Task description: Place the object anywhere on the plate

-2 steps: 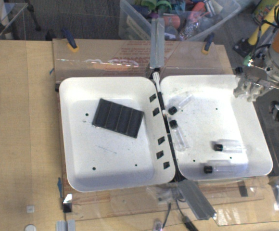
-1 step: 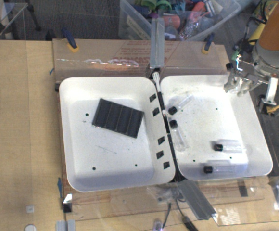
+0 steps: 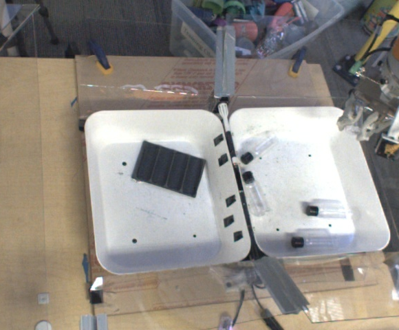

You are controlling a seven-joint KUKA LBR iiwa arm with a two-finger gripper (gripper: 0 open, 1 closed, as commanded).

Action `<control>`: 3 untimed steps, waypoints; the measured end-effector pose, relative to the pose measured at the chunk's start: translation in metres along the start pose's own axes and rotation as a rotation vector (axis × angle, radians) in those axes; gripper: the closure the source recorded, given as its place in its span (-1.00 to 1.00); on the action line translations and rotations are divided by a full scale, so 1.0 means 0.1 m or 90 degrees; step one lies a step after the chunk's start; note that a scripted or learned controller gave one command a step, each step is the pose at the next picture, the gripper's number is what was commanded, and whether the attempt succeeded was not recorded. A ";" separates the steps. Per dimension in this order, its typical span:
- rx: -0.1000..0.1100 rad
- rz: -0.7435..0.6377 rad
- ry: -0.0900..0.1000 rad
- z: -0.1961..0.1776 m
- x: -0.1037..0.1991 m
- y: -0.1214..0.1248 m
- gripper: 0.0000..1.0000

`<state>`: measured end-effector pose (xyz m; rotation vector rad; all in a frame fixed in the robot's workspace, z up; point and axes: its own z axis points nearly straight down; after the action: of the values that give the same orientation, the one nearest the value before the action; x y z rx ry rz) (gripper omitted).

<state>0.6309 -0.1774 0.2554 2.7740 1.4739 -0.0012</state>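
Observation:
A dark grey ribbed plate (image 3: 168, 168) lies flat in the left bin (image 3: 110, 246), slightly turned. Several clear plastic vials with black caps lie in the right bin (image 3: 364, 184): one near the divider at the top (image 3: 258, 146), one below it along the divider (image 3: 254, 192), one at the lower right (image 3: 329, 210) and one against the front wall (image 3: 316, 240). My gripper (image 3: 368, 121) hangs over the right bin's far right corner, above the rim and well away from the vials. I see nothing held in it.
A black divider strip (image 3: 228, 184) with clips runs between the bins. A clear tub of colourful toys (image 3: 254, 9) stands behind the bench. Blue clamps (image 3: 102, 63) hold cardboard at the back. Cables hang at the far right.

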 end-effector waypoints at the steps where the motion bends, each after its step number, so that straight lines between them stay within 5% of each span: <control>1: 0.000 0.000 0.000 0.00 0.00 0.00 -1.00; 2: 0.001 0.137 0.001 1.61 0.15 -0.43 -1.00; 3: 0.001 0.455 0.000 0.71 0.62 -0.80 -1.00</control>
<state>0.5994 -0.0817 0.1841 3.1155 0.4109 -0.0033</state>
